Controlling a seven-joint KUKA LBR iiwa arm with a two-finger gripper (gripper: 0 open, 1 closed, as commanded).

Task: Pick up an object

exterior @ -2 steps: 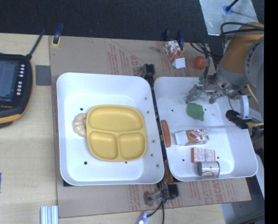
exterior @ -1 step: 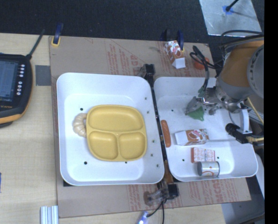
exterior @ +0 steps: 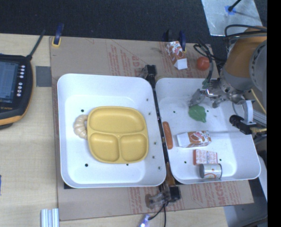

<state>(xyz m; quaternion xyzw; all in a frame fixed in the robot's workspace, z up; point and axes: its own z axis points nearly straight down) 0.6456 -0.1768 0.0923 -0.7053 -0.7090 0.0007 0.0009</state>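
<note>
The hand (exterior: 207, 97) is being held low over the right bin (exterior: 239, 171), at its far side, with the grey fingers (exterior: 196, 98) being spread apart and nothing being gripped between them. A green leaf-shaped object (exterior: 197, 112) is lying just below the fingertips, apart from them. Nearer the camera than the hand, a small carton (exterior: 193, 138), a red-and-white packet (exterior: 205, 156) and a silver can (exterior: 210, 170) are lying. A sausage (exterior: 167, 134) is resting by the bin's left wall. The left bin (exterior: 72, 164) is being occupied by a yellow divided tray (exterior: 116, 134).
</note>
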